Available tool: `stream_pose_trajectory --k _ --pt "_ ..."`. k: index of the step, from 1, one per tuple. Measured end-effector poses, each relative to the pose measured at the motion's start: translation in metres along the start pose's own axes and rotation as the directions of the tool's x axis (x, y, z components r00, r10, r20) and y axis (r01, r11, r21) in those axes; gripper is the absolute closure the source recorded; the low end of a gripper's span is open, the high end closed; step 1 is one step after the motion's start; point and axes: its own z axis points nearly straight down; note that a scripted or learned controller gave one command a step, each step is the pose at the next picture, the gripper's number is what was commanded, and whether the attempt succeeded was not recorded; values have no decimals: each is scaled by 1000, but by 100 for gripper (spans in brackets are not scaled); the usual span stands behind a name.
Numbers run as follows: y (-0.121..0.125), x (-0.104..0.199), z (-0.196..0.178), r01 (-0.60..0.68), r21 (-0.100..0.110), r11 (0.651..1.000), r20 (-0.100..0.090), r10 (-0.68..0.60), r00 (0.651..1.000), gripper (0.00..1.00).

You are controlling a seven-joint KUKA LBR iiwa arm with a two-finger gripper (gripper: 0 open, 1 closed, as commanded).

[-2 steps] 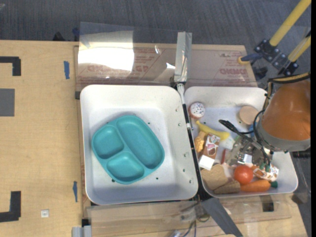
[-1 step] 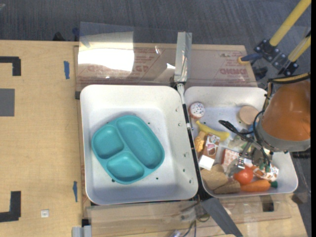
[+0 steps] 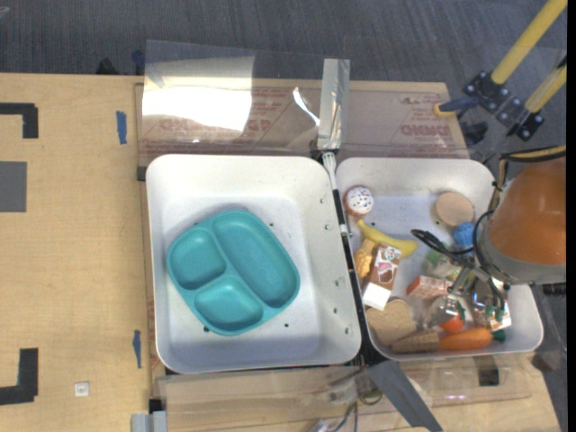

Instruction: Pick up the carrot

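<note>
Probably light, stiff, smooth carrot (image 3: 465,339); best taken across middle. Gripper (image 3: 470,295) just above, open or closed impossible to tell.

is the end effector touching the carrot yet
Cannot tell: in the camera view the end effector sits just above the carrot amid clutter, hiding any contact or gap.

teal three-compartment plate (image 3: 234,270) alone in left white bin (image 3: 180,187), right white bin (image 3: 396,174) cluttered: banana (image 3: 385,238), round red-and-white disc (image 3: 359,200), tan round piece (image 3: 454,209), small carton (image 3: 386,265), all on wooden table (image 3: 67,241)
</note>
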Motion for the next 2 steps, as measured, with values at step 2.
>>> stream_pose_trajectory --k 2 --pt "29 17 3 414 -9 910 -18 -414 910 0"
